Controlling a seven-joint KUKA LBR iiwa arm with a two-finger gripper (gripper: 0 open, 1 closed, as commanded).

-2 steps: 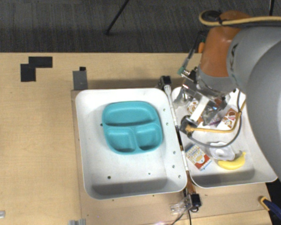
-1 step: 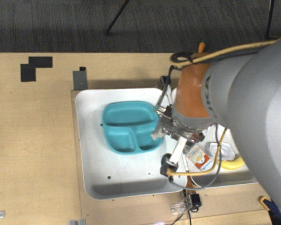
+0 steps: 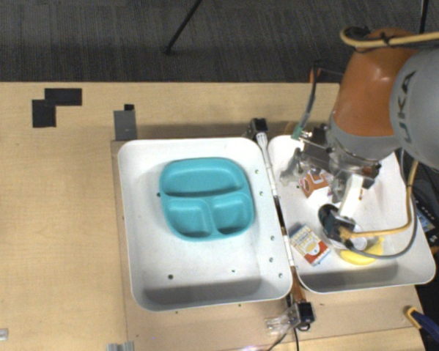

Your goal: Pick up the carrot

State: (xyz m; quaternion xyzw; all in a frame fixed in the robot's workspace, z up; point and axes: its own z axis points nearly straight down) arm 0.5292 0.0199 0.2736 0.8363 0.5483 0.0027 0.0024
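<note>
Beneath the arm [image 3: 373,101], an orange item [image 3: 313,182] shows half hidden.

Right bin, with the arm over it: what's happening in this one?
The arm reaches in over the right bin, with its tool low over the bin's back part. An orange-and-white thing lies partly under the tool. A small printed carton and a yellow thing lie nearer the front wall. I cannot pick out a carrot with certainty, and nothing is visibly held. The left bin holds a teal divided tray.
</note>
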